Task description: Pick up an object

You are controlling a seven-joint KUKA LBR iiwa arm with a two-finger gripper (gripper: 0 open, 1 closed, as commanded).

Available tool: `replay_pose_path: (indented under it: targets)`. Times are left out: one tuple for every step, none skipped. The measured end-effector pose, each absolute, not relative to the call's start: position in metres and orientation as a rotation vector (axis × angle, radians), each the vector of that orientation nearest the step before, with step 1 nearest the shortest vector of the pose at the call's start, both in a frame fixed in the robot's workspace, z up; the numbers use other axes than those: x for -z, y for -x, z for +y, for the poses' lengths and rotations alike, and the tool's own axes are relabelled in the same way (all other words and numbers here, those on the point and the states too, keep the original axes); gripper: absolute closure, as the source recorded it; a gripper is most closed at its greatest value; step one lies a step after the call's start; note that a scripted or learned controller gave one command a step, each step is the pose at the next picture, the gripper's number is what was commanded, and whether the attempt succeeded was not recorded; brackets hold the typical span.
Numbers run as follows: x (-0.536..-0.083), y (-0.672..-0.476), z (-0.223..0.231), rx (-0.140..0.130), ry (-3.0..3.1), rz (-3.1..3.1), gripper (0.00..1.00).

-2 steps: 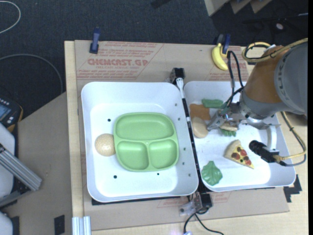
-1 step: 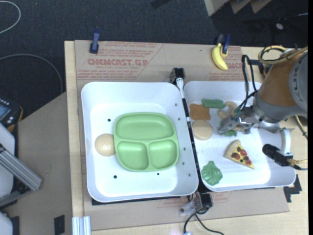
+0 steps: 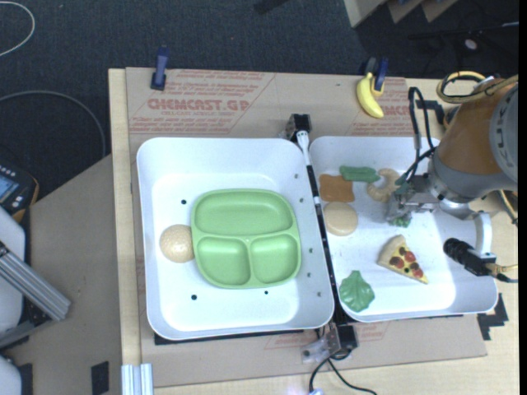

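Note:
My gripper (image 3: 403, 206) is down in the right bin (image 3: 436, 299), at its upper middle. A small green piece (image 3: 402, 219) shows right at its tip; whether it is held I cannot tell. Just left of the gripper lies a beige curled piece (image 3: 380, 184). Around it lie a green pod (image 3: 357, 173), a brown toast slice (image 3: 336, 188), a cream round piece (image 3: 340, 219), a pizza slice (image 3: 403, 259) and a green leaf (image 3: 356, 290).
The left bin (image 3: 165, 159) holds a green divided tray (image 3: 246, 237) and a tan round cookie (image 3: 175, 243) at the tray's left. A yellow banana (image 3: 370, 97) lies on the bench behind the right bin. The arm (image 3: 482, 142) comes in over the right bin's right side.

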State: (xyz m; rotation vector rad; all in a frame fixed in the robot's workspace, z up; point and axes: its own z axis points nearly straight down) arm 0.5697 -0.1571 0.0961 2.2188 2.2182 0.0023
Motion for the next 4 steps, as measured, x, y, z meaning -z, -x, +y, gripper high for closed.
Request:
replay_pose_path:
  targets:
    - [-0.115, -0.514, -0.131, 0.002, -2.226, 2.224, 1.00]
    - [-0.114, -0.515, -0.132, 0.001, -2.223, 2.222, 0.00]
    - [-0.085, -0.521, -0.123, 0.000, -2.222, 2.223, 0.00]
    - [-0.095, -0.521, -0.123, -0.001, -2.221, 2.222, 1.00]
